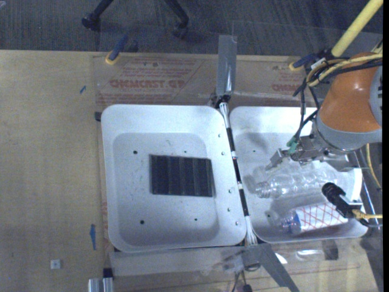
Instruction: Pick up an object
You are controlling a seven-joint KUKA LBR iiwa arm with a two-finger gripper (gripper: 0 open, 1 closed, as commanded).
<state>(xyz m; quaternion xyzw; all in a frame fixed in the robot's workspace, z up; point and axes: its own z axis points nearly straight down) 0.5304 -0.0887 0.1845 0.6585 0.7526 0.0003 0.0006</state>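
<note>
Over right bin (261, 121), gripper (281, 157) just above clear bottle (285, 184).

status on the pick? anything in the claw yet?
Done: the arm has reached the right bin, and its claw sits low over the clear plastic bottle. In hand: nothing visibly held. Left: grip and lift. The bottle and the red-patterned pack both lie on the bin floor.

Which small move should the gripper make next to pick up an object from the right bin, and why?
Probably a short descent onto the clear plastic bottle. The gripper is above the right bin, near the bottle's upper edge, and nothing shows between its fingers. The bottle lies on its side just below it, closer than the red-checked bottle near the bin's front edge.
</note>
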